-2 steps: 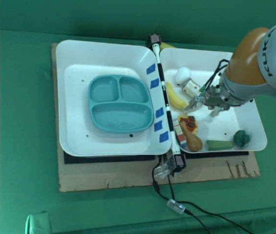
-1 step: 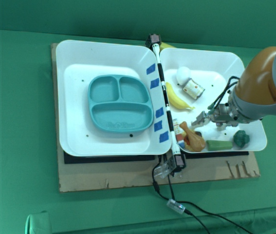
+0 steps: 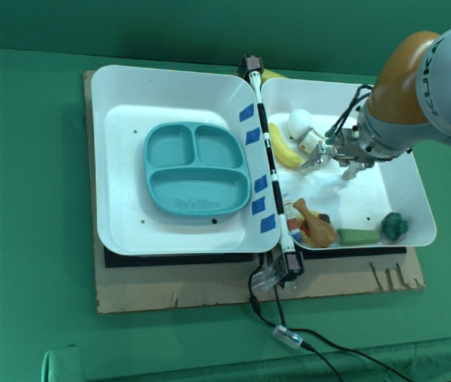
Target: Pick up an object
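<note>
On the left side of the bench, left bin (image 3: 122,165) holds a teal divided plate (image 3: 196,169), three compartments, nothing in them. Blue tape squares (image 3: 257,165) run down the divider where the two bins meet. Right bin (image 3: 416,189) has the loose stuff: yellow banana (image 3: 282,148) lying along the divider side, white round object (image 3: 299,121) just beside it toward the back wall, small white block (image 3: 310,140) touching or nearly touching the gripper tip. Front edge of that bin: brown chicken-leg toy (image 3: 314,224), green block (image 3: 358,235), dark green lumpy piece (image 3: 394,226), plus a small red-blue item (image 3: 294,231) by the divider, too small to name.

Gripper (image 3: 320,157) sits low over the right bin near the banana and the small white block, arm (image 3: 416,78) coming in from the right. Fingers look slightly apart, nothing visibly between them, so no grasp yet.

Step looks like approach/pre-grasp, target probably the small white block or the banana, can't tell which. Next move would need the fingers centred over one item, a drop, then a close. Crowding of banana, block and white object risks a nudge or a miss.
</note>
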`<state>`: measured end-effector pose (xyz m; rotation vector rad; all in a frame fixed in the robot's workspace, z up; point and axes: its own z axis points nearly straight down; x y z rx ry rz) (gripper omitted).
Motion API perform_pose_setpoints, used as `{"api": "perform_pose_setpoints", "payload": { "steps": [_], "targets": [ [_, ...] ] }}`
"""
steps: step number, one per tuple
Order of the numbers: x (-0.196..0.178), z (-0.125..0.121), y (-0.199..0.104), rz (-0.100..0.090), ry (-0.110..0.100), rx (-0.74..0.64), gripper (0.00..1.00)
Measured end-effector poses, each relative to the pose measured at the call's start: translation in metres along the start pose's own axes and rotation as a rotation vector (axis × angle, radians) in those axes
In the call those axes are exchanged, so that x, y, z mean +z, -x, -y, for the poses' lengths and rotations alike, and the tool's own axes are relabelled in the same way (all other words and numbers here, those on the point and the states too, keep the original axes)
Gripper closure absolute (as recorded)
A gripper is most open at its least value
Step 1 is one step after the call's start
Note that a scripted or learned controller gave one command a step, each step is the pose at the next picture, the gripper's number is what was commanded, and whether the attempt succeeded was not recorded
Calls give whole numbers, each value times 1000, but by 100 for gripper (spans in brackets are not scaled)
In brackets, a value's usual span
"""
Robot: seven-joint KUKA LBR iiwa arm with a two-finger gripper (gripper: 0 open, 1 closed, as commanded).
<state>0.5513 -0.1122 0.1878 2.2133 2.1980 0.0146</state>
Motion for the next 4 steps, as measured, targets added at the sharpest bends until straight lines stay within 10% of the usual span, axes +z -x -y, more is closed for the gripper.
{"api": "perform_pose_setpoints", "payload": {
  "steps": [2,3,4],
  "targets": [
    [0,-115,5,22,-11,6,0],
    [-17,-119,6,26,2,10,100],
    [-135,-85,-59,-5,-6,-2,100]
  ]
}}
